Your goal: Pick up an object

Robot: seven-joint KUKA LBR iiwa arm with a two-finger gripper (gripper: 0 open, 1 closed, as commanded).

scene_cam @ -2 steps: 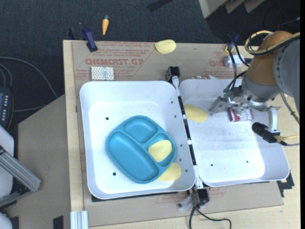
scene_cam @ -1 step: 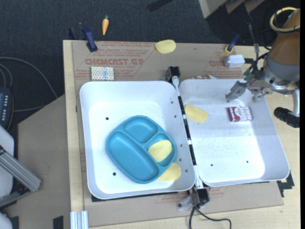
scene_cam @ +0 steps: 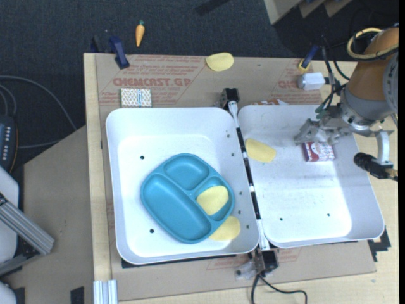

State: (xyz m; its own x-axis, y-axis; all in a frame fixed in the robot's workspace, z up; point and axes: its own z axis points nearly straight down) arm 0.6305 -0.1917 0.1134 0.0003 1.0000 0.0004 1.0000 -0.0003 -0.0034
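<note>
Dark carpet surrounds your tabletop (scene_cam: 158, 81), a pale board stamped with red lettering that carries two shallow white bins side by side. Look at the left bin (scene_cam: 123, 138): it holds a blue divided plate (scene_cam: 180, 198) with a yellow chip-like piece (scene_cam: 213, 198) lying in one of its compartments, and a second yellow piece (scene_cam: 226, 229) sits just beside the plate's lower edge on the bin floor. The right bin (scene_cam: 316, 201) has another yellow piece (scene_cam: 260, 151) near its left wall and a small red-and-white packet (scene_cam: 317, 151) toward the upper right. Outside the bins you can see a further yellow piece (scene_cam: 219, 61) on the board's far edge, a small patterned packet (scene_cam: 136, 97), and a toy carrot (scene_cam: 140, 33) on the carpet.

Your arm (scene_cam: 373, 68) comes in from the right, bent down over the right bin. Its gripper (scene_cam: 319, 132) hangs directly above the red-and-white packet, seemingly touching its top edge. You cannot tell from this slant how the gripper is set, nor whether the packet is gripped.
</note>
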